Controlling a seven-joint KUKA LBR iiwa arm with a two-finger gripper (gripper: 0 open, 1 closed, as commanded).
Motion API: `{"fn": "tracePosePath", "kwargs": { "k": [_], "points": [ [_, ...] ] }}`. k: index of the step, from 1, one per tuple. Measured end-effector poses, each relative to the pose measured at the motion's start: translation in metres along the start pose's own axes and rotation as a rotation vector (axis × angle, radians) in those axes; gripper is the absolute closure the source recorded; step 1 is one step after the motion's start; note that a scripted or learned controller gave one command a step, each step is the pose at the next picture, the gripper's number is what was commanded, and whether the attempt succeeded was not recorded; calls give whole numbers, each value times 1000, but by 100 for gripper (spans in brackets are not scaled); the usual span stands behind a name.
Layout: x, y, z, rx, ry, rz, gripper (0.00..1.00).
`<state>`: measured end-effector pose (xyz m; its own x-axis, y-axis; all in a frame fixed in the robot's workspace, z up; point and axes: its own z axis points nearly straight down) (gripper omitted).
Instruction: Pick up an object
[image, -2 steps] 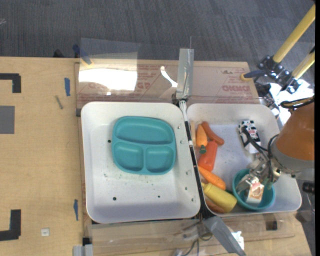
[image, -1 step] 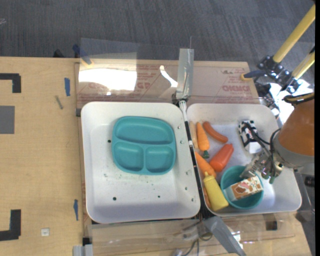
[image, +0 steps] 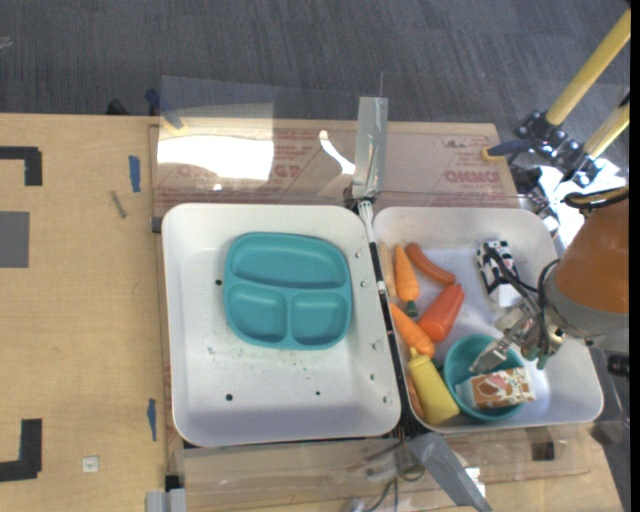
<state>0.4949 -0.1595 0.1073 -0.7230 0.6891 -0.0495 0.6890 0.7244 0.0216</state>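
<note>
My gripper (image: 519, 350) hangs over the right bin (image: 575, 400), just above the far rim of a teal bowl (image: 462, 372). It looks open, with nothing between its fingers. A small brown and white carton (image: 499, 389) lies in the bowl, just below the gripper. To the left lie a yellow bottle (image: 431, 389), an orange bottle (image: 442, 311), two carrots (image: 406, 274) and a red sausage (image: 430, 265). A black and white object (image: 494, 262) sits near the bin's far side.
The left bin (image: 190, 330) holds a teal divided plate (image: 288, 290). A raised divider (image: 376, 300) separates the two bins. The arm's orange band (image: 600, 265) overhangs the right bin's right edge. Yellow-handled tools (image: 570, 110) stand at the back right.
</note>
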Motion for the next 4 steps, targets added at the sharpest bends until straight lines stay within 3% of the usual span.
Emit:
{"fn": "tracePosePath", "kwargs": {
  "k": [1, 2, 3, 4],
  "points": [
    [-41, 63, 20, 16, 37, 72, 0],
    [-22, 99, 20, 16, 35, 16, 0],
    [0, 48, 15, 8, 24, -48, 0],
    [31, 22, 12, 9, 13, -22, 0]
  ]
}}
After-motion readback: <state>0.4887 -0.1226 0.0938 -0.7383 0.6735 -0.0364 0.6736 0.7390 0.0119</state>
